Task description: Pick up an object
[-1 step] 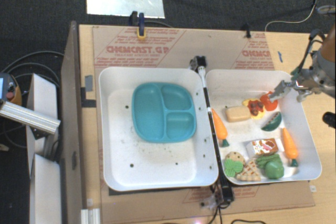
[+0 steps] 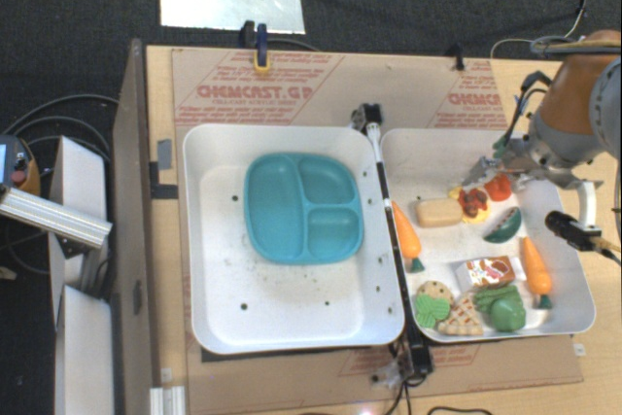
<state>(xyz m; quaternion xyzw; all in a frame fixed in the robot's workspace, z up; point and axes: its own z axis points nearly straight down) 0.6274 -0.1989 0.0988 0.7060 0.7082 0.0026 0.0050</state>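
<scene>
My gripper [image 2: 489, 173] is low over the far part of the right bin [image 2: 573, 318], reaching in from the right under the orange band of the arm. Just beneath it lies a small orange-red toy [image 2: 499, 189], next to a dark red toy [image 2: 474, 200] on a yellow piece. Whether the gripper touches either one I cannot tell. A pale cheese block [image 2: 438, 212] lies to their left, and a watermelon slice [image 2: 502, 225] just in front.
The right bin also holds a carrot [image 2: 406, 234] by the divider, a second carrot [image 2: 535, 271], a small printed box [image 2: 489, 271], a green pepper [image 2: 504, 310], a cookie [image 2: 433, 300] and a waffle [image 2: 465, 317]. A teal divided plate [image 2: 302, 208] lies in the left bin [image 2: 219, 296].
</scene>
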